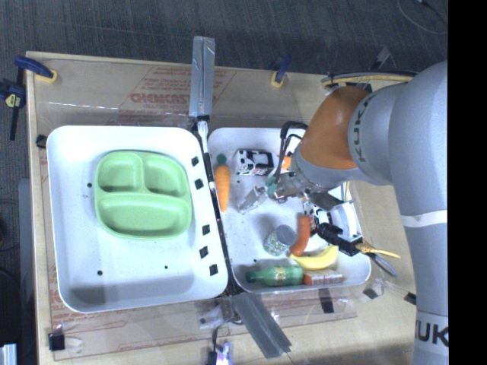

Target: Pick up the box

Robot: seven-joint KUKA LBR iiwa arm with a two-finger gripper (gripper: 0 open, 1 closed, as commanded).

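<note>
The arm point(396, 128) sits nearest your camera, reaching in from the right, its orange band point(335, 131) over the right bin point(251, 139). The gripper point(283, 190) is down inside that bin, near its middle; you cannot tell how it stands from this angle. The box point(253, 160), black and white patterned, lies just up and left of the gripper, near the bin's far wall, apart from it. Left of the gripper lies a carrot point(222, 187) along the bin's left wall. Below it you see a red pepper-like piece point(302, 234), a banana point(318, 259) and a green bottle point(274, 276) along the near wall. Well left, the other bin point(68, 265) on the desk point(106, 90) holds a green divided tray point(143, 195).
</note>
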